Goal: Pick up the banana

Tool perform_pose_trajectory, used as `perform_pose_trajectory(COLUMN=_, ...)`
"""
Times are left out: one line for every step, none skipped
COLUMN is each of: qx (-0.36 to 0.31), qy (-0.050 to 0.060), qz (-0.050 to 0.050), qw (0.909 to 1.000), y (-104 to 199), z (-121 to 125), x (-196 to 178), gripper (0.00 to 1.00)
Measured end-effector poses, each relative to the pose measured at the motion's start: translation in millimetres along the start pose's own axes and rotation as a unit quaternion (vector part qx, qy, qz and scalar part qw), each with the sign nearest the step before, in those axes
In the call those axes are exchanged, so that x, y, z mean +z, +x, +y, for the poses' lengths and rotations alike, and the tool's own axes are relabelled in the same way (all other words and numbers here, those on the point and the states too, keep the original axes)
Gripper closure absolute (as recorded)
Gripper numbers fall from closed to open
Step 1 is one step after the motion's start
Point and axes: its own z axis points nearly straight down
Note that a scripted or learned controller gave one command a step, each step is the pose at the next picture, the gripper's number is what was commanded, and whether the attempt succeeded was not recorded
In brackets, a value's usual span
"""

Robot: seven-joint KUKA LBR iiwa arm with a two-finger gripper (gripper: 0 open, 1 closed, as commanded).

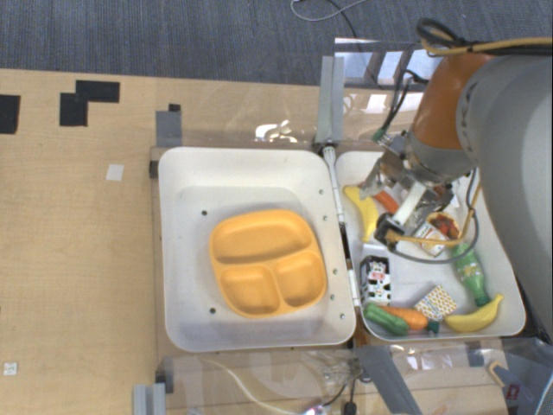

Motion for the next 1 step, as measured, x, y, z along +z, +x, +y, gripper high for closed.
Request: perform_pose_trajectory(qx=-0.005, qy=-0.001, qz=0.001, qw=1.0, y=1.6, z=0.1, x=-10.9, gripper=1.0)
